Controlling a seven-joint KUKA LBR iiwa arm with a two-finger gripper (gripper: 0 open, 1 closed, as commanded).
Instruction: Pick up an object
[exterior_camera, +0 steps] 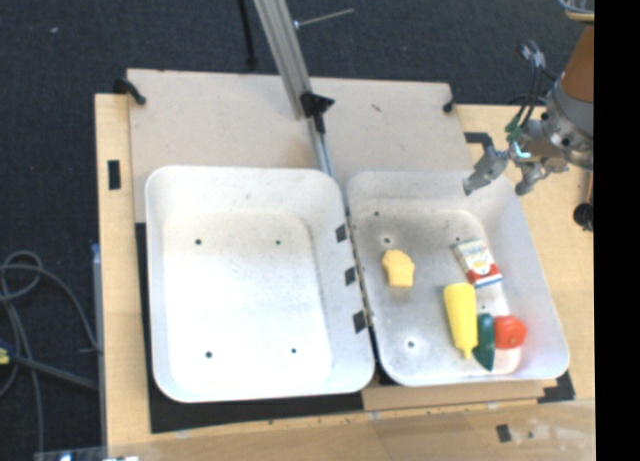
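While the claw (505, 171) hangs spread and empty, the yellow block (398, 269) looks light, firm — grip its flat sides.

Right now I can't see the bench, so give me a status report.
Gripper open, holding nothing, above right bin's far rim. Yellow block sits alone mid-bin. Nothing in the way.

**Lighting and image quality, overhead view**

Even, diffuse light falls from above. The two white bins, the left bin (240, 279) and the right bin (450, 279), are the brightest areas, near overexposure along their rims, with grey smudging visible on their floors. Shadows are soft and short, lying close under the bin edges. The dark floor in the upper left of the frame shows little detail. The picture is low in resolution and slightly soft; the gripper (505, 177) at right is blurred.
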